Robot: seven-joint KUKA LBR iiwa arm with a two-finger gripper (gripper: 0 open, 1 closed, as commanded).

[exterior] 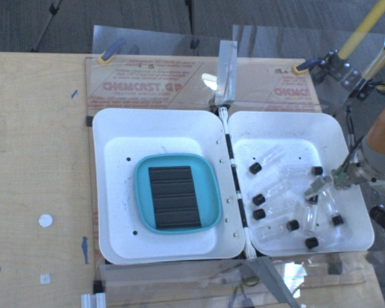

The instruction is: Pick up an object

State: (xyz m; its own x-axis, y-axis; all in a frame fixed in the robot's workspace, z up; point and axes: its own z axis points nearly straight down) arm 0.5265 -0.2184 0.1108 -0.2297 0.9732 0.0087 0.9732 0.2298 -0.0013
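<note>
Clear vials with black caps (289, 201) scattered in right bin (289, 124) | gripper (322, 186) low among them | grip state: cannot tell

My arm (378, 143) cut off at three o'clock, gripper (322, 186) fingers too small to read, clear vials (289, 197) overlapping, outlines indistinct.

Two bins sit side by side on the bench (32, 140). The left bin (109, 133) holds a tray (144, 197) with a ridged pad (174, 197) lying in it. Right of that bin, touching it, the right bin (289, 124) holds scattered vials (279, 188); the gripper (322, 186) reaches among the vials.
</note>
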